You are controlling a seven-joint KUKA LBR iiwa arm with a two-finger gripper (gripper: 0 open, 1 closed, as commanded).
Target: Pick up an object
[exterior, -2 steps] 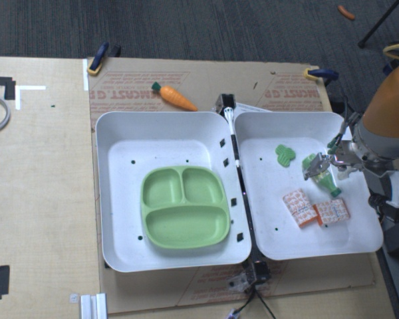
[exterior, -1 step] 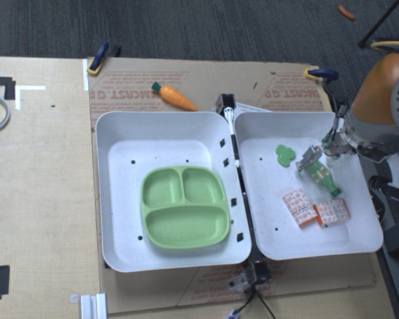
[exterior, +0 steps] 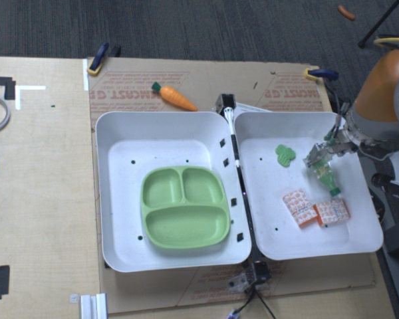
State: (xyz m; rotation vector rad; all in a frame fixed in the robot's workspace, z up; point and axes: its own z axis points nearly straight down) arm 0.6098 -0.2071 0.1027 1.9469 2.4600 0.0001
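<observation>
Light is even and fairly bright from overhead, with soft shadows lying inside the near walls of the two white bins [exterior: 106, 178] and a faint glare on the green divided plate [exterior: 185, 207], well left of the gripper [exterior: 317, 159]. The gripper and the clear item just below it are smeared and low in detail, so its fingers cannot be made out. The picture is grainy, and the dark floor beyond the gripper is dim

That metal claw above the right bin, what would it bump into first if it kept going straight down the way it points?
Probably the small green item lying right under the end effector. The floor of the right bin lies beneath it. Depth is hard to judge from this slanted view.
</observation>
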